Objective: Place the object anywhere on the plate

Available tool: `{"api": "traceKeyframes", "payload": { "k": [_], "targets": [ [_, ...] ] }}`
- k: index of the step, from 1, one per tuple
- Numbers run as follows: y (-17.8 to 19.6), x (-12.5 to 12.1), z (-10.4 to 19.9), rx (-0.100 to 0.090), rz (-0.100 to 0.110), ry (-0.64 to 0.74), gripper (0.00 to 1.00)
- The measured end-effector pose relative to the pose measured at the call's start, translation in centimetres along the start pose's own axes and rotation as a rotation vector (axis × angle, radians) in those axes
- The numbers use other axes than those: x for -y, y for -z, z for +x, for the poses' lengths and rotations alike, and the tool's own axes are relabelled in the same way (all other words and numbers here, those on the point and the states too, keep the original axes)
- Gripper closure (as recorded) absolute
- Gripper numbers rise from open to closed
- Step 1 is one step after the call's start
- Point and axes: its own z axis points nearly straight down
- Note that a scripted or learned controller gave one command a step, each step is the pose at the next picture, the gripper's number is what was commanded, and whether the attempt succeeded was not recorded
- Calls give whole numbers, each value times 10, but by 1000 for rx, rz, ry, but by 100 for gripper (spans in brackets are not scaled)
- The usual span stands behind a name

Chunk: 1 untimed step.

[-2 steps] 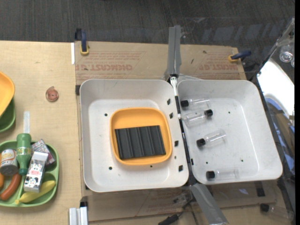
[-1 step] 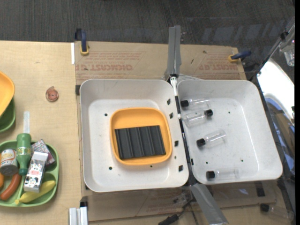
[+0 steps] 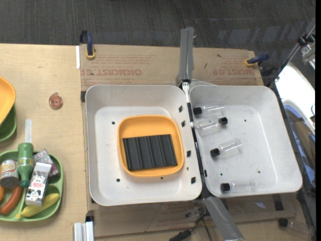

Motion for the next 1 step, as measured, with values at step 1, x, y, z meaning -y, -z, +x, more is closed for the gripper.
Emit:
{"api": "traceKeyframes", "payload": {
  "k": [1],
  "targets": [
    [0,0,0,0,0,0,0]
  ]
}}
